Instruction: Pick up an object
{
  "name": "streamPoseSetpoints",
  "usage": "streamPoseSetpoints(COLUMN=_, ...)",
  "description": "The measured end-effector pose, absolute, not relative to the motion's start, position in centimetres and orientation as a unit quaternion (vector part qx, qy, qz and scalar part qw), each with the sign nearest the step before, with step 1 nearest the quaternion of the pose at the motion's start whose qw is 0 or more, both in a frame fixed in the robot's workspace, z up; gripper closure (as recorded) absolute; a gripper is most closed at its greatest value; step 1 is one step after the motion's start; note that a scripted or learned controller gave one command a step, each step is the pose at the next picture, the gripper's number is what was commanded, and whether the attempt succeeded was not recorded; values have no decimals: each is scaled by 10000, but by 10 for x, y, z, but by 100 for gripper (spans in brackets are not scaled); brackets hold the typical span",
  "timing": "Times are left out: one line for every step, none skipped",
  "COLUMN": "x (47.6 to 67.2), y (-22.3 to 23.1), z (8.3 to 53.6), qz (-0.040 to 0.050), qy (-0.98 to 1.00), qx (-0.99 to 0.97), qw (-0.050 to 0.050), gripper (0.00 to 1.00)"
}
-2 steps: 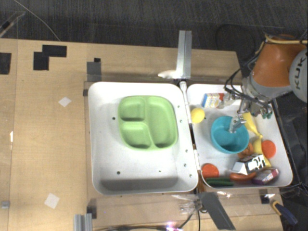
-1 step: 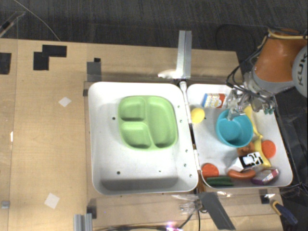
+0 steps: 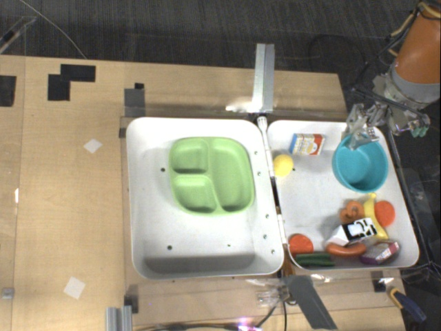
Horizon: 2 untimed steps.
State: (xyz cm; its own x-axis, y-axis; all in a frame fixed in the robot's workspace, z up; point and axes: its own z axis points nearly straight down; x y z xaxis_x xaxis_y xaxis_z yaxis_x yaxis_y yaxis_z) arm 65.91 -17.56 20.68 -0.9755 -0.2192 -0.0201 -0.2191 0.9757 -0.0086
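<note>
Wooden desk (image 3: 69, 205) carries two white bins. Jaws (image 3: 361, 131) hang at the blue bowl's (image 3: 360, 167) twelve o'clock rim in the right bin (image 3: 310, 205); whether spread or pressed together, I cannot tell. Yellow ball (image 3: 282, 164) lies at the bowl's nine o'clock. Green tray (image 3: 210, 174) sits in the left bin (image 3: 148, 205).

No legible text (carton (image 3: 306, 144) print too blurred)

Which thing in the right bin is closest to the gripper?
The blue bowl: the gripper hangs at its upper rim, while the small box and yellow ball lie farther left.
</note>
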Motion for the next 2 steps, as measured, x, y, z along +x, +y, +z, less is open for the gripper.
streamPoseSetpoints(x=672, y=-134, z=104, qz=-9, qy=9999, qx=-128, qw=75, gripper=100)
streamPoseSetpoints(x=664, y=-135, z=98, qz=18, qy=9999, qx=-121, qw=-120, gripper=0)
